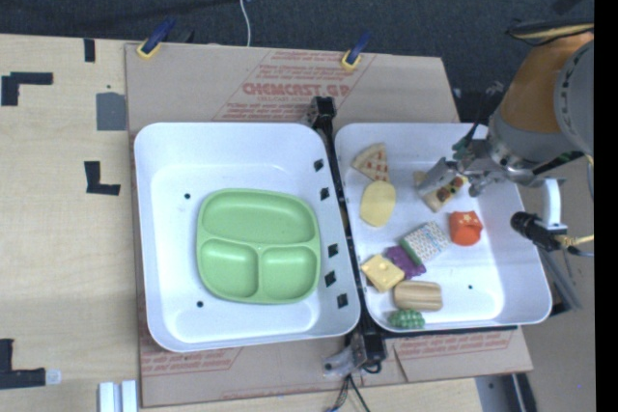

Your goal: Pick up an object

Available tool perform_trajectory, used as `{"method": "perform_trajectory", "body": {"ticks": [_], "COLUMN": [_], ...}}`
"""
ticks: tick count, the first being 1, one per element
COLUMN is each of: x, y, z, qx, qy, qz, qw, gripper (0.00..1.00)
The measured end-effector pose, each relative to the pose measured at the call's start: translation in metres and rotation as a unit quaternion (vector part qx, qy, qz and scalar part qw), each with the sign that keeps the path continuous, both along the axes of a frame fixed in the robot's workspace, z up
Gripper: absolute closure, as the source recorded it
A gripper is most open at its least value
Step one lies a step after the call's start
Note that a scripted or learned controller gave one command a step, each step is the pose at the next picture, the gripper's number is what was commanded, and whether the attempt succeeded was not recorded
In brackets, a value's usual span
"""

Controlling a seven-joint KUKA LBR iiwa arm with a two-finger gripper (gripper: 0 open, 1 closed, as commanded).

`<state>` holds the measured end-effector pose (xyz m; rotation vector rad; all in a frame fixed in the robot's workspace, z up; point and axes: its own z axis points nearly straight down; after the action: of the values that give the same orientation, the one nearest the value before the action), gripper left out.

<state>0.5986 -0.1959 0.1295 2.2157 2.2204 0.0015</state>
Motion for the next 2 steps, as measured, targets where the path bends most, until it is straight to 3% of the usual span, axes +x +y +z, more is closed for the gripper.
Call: {"method": "perform_trajectory", "body": {"ticks": [1, 2], "x": [-0.061, 0.000], "y": [0.029, 0.011], "z": [-0.040, -0.043], "qx": [-0.0026, -0.0001], "qy": [-0.007, -0.002], "qz": [0.000, 0.001], "qw": [1.0000, 1.0000], "gripper": [0.00, 0.00]}}
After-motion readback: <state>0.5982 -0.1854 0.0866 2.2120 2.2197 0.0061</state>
